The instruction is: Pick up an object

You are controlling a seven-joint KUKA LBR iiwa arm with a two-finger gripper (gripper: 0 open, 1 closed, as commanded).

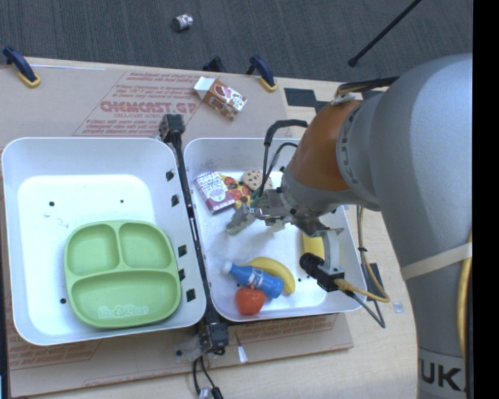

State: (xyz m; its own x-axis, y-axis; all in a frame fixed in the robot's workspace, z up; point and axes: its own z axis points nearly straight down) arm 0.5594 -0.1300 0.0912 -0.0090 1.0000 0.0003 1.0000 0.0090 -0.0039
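Note:
My gripper [248, 216] hangs low in the right bin [233, 152], near its middle, under the orange-banded wrist. Just to its upper left lie a red and white snack packet [214, 189] and a small round spotted cookie [251, 177]; the gripper is close to the packet's lower edge, and I cannot tell whether they touch. Toward the bin's front lie a blue bottle [258, 280], a yellow banana [276, 272] and a red round fruit [249, 302]. A yellow object [313, 246] lies partly under the arm.
The left bin [33, 165] holds a green three-compartment plate [121, 273]. A small red and white carton [222, 98] lies on the cardboard behind the bins. Blue clamps [22, 66] hold the board's far edge. The arm covers the right bin's right side.

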